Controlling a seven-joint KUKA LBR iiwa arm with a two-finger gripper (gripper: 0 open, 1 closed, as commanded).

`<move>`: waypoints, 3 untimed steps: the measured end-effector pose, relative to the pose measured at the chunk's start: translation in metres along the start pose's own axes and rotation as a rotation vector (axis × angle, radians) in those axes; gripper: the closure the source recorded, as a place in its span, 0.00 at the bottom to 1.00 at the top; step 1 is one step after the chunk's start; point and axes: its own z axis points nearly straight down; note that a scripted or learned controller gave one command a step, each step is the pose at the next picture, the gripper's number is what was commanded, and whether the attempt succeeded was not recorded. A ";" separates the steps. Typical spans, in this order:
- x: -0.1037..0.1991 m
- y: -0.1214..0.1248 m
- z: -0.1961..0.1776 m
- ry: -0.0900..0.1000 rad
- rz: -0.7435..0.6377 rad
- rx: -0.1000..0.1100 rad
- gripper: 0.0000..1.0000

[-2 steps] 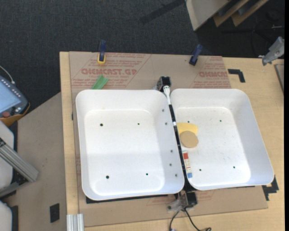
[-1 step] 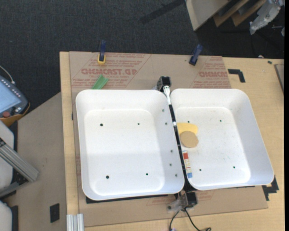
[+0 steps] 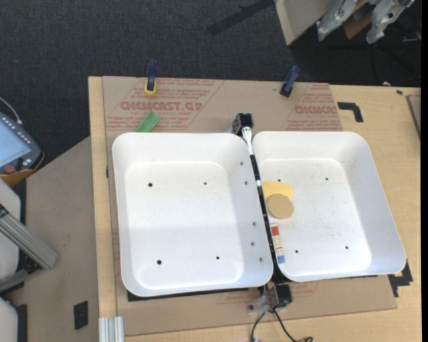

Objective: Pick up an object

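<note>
**While end effector hangs beyond the table's far right corner: candidates lie in right bin**

As seen from the overhead camera, my end effector (image 3: 358, 20) sits at the top right, above the dark floor and well apart from both bins. Whether it is wide or narrow I cannot tell; nothing is visibly held.

Right bin (image 3: 374, 200): three small items, all near its left wall.
- Tan round disc (image 3: 281, 207), lying flat.
- Yellow flat piece (image 3: 276, 189), just behind the disc and touching or partly under it; cannot tell which.
- Small narrow item with red and blue markings (image 3: 277, 244), lying along the left wall, nearer the camera than the disc and apart from it.

Left bin (image 3: 127, 200): white floor with four dark dots.

The two bins sit side by side on a brown cardboard sheet (image 3: 200, 100) on the table. A green strip (image 3: 148, 121) lies on the cardboard behind the left bin. Two clamps grip the sheet's far edge: left clamp (image 3: 151, 77), right clamp (image 3: 290, 80).
</note>
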 end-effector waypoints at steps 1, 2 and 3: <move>0.097 0.012 0.000 0.001 -0.001 0.001 0.00; 0.188 0.012 0.000 0.002 0.000 0.001 0.00; 0.249 0.013 0.001 0.001 0.003 0.002 0.00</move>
